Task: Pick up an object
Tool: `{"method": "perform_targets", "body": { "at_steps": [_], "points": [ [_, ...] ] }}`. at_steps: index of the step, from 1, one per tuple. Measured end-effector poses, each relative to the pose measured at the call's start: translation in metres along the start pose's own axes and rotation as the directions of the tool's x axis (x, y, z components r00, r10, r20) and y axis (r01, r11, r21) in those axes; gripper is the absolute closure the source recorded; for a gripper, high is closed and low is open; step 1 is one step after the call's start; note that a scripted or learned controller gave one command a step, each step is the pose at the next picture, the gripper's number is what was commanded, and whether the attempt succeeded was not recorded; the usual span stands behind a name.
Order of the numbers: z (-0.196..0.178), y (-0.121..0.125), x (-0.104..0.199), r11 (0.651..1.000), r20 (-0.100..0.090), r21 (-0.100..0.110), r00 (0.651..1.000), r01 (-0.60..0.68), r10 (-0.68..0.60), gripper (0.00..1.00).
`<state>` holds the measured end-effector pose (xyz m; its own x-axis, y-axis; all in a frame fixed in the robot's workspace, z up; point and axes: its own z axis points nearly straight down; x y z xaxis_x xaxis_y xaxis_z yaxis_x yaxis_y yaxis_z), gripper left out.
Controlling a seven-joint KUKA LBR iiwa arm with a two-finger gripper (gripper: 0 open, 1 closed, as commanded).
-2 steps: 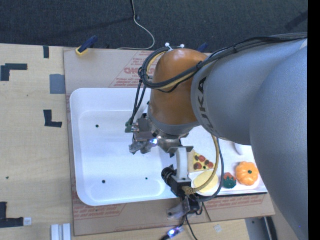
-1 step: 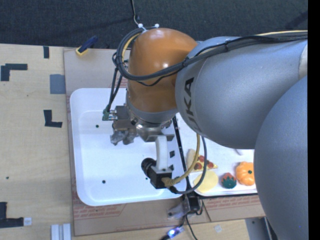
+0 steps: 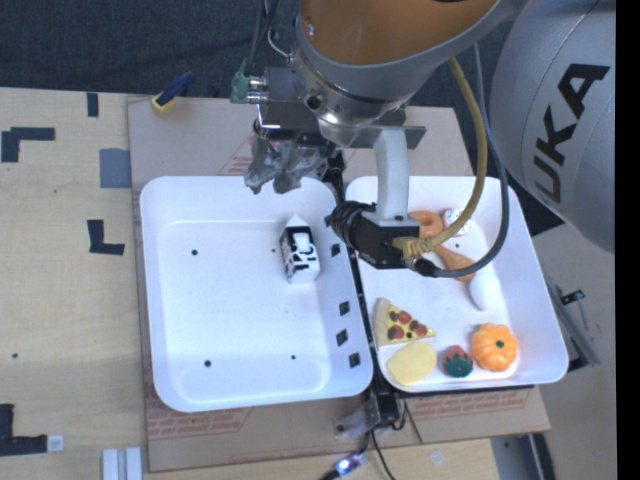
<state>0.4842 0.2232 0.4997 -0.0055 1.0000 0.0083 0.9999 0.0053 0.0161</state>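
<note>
One small white carton [image 3: 300, 253] with black markings sits in the left-hand bin [image 3: 230, 318], toward its far right corner. Gripper [image 3: 283, 171] hangs over that bin's far edge, just beyond the carton; we cannot tell whether it is open or closed, and we see nothing held. Risk, as we judge it: a descent from here strikes the rim, or clips the carton and topples it.

Half hidden behind the arm [image 3: 400, 28], an orange toy [image 3: 430, 221]
</note>
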Motion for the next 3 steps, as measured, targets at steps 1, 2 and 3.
{"method": "perform_targets", "body": {
  "at_steps": [1,2,3],
  "points": [
    [0.044,-0.002,0.010,1.000,0.011,0.020,1.000,-0.002,0.002,1.00],
    [0.048,-0.001,0.010,1.000,0.010,0.018,1.000,-0.003,0.003,1.00],
    [0.034,-0.001,0.010,1.000,0.009,0.016,1.000,-0.003,0.003,1.00]
  ]
}}
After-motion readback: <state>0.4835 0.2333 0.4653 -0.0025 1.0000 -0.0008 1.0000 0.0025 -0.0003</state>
